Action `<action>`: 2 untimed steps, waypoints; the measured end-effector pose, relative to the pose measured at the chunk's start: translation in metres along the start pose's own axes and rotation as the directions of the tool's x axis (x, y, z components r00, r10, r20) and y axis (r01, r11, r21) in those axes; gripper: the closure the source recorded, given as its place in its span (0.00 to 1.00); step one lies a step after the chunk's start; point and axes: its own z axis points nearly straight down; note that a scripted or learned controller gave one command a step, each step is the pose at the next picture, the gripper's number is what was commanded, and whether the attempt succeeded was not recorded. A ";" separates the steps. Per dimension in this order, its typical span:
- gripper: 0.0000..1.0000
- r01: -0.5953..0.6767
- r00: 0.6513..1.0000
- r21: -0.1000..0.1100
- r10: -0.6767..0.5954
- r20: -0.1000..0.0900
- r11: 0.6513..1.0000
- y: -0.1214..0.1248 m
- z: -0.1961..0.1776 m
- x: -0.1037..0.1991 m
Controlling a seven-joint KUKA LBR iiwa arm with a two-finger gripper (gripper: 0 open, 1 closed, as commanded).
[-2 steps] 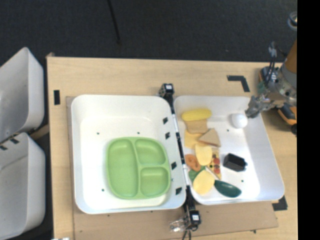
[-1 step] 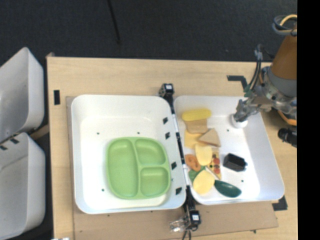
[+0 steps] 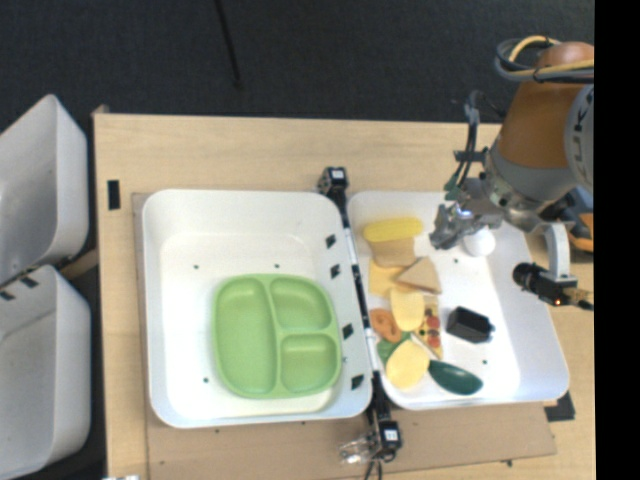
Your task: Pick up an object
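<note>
The right bin [image 3: 520, 363] holds several toy food pieces. A yellow banana-like piece [image 3: 393, 230] lies at its back left, with a tan wedge [image 3: 421, 273] and pale yellow pieces [image 3: 407, 310] in front of it. A black block [image 3: 468, 323] lies mid-bin, and a dark green piece [image 3: 456, 377] sits at the front beside a yellow piece [image 3: 405, 366]. An orange piece [image 3: 383, 323] rests by the left wall. My gripper [image 3: 449, 228] hangs over the back of this bin, just right of the banana-like piece, next to a small white object [image 3: 481, 241].
The left bin [image 3: 180, 238] holds a green divided plate [image 3: 275, 333]. The grey and orange arm [image 3: 540, 138] comes in over the right bin's back right corner. Black clips [image 3: 333, 179] sit along the rim between the bins. White boxes [image 3: 35, 198] stand left of the bench.
</note>
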 end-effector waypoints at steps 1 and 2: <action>1.00 0.000 1.000 -0.001 0.000 0.000 1.000 -0.003 -0.014 0.049; 1.00 0.001 1.000 0.002 -0.001 -0.001 1.000 -0.009 -0.021 0.104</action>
